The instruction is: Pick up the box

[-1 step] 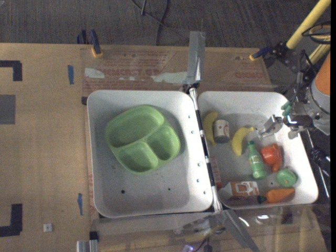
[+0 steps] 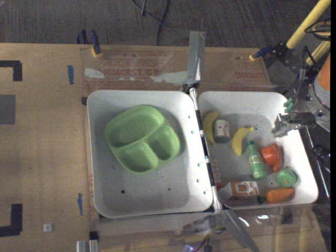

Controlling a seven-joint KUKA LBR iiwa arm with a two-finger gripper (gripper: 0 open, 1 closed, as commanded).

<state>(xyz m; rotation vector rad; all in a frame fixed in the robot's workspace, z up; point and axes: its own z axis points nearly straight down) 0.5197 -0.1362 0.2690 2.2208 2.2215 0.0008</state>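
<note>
Box lies at right bin's 6 o'clock, carrot at its 3, bottle at 1; gripper hovers at 1, fingers' state unclear

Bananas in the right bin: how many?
2. One banana lies by the right bin's left wall, beside the can; the other banana lies right of the can. None looks hidden.

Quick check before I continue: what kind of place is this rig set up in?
Probably a robotics lab bench, not a kitchen: two white bins on a taped, clamped board, toy food like the banana and box, and loose cables on the carpet behind.
</note>
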